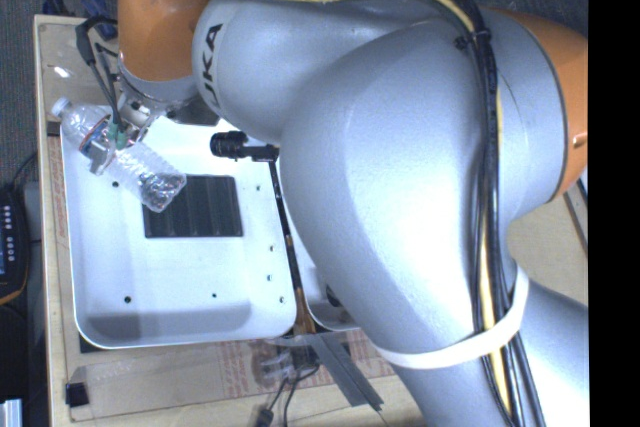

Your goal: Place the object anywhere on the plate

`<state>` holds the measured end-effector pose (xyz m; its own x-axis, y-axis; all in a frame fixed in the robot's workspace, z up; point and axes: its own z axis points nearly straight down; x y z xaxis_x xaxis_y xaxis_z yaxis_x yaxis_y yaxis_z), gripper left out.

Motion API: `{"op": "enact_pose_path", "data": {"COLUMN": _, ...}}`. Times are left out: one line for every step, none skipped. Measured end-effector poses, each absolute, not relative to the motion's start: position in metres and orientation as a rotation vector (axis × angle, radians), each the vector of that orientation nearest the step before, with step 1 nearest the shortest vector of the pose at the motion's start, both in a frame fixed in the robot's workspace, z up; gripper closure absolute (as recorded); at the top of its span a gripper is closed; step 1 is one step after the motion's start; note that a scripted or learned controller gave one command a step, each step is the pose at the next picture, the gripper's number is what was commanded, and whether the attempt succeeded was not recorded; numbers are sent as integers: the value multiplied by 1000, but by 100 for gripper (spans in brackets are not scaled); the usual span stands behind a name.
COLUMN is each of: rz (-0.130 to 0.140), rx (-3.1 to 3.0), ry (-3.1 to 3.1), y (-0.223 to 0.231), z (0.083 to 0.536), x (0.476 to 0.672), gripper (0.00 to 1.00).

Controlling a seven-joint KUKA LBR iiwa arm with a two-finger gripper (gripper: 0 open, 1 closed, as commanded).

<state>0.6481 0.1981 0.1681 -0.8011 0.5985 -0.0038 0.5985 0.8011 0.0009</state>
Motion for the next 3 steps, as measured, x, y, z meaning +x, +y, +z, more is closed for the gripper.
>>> {"op": "enact_pose_path", "data": {"rz": -3, "rx": 539, "ry": 3097, "y": 173, "z": 184, "x": 628, "gripper": 100}}
{"op": "enact_pose_path", "data": {"rz": -4, "rx": 532, "ry": 3097, "y": 174, "z": 194, "x": 629, "gripper": 100}}
{"op": "enact_pose_path", "data": {"rz": -3, "rx": 361, "ry": 3124, "y": 141, "z": 152, "x": 582, "gripper": 100}}
